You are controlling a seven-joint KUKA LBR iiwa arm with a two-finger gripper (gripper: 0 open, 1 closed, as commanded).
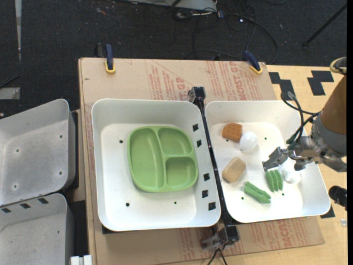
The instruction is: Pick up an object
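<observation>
The right bin (309, 203) holds a brown bread-like piece (232, 131), a white ball (249, 141), a tan oval piece (234, 170), and two green ridged pieces (257, 192) (274, 180). My gripper (281, 163) comes in from the right, low over the bin's right half, just above the upper green piece. A small white object (290, 175) lies right beside the gripper's underside. Nothing is visibly held between the fingers.
The left bin (110, 148) contains a green three-compartment plate (163, 158). A black divider with clamps runs between the bins (208, 159). Grey metal trays (33, 148) lie off the bench to the left. Cables hang along the arm at the right.
</observation>
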